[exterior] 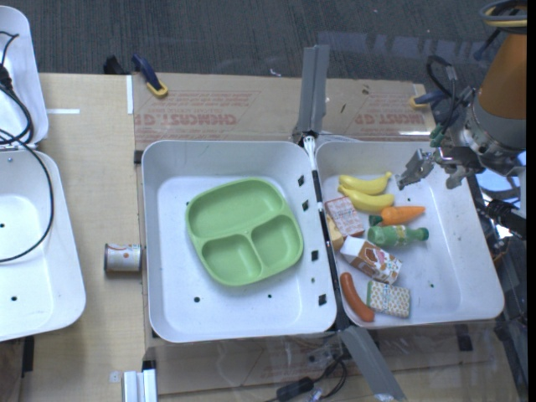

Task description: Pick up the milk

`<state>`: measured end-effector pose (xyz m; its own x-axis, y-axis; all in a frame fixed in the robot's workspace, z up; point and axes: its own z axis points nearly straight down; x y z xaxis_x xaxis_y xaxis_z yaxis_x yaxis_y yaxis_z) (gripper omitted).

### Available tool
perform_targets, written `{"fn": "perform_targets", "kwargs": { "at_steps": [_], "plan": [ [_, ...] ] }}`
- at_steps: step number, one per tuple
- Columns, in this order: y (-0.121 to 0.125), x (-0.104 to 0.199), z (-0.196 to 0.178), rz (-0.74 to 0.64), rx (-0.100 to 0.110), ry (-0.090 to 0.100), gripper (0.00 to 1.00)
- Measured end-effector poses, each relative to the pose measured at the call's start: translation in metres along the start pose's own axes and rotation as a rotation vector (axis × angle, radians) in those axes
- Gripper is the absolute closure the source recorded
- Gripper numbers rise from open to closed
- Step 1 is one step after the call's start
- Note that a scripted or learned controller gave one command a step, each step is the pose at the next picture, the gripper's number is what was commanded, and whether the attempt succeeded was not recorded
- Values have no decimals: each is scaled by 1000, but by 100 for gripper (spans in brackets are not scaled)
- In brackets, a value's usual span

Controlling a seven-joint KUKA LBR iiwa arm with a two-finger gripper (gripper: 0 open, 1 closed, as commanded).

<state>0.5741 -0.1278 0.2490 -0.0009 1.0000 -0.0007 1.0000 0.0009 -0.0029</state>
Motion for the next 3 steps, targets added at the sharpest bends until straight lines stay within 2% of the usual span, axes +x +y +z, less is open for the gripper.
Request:
{"fn": "perform_targets", "kwargs": {
  "at_steps": [1,2,3],
  "plan": [
    [-27,34,114,62,1,1,0],
    [-87,35,152,137,-19,1,0],
    [-87,34,144,142,-17,1,100]
  ]
}}
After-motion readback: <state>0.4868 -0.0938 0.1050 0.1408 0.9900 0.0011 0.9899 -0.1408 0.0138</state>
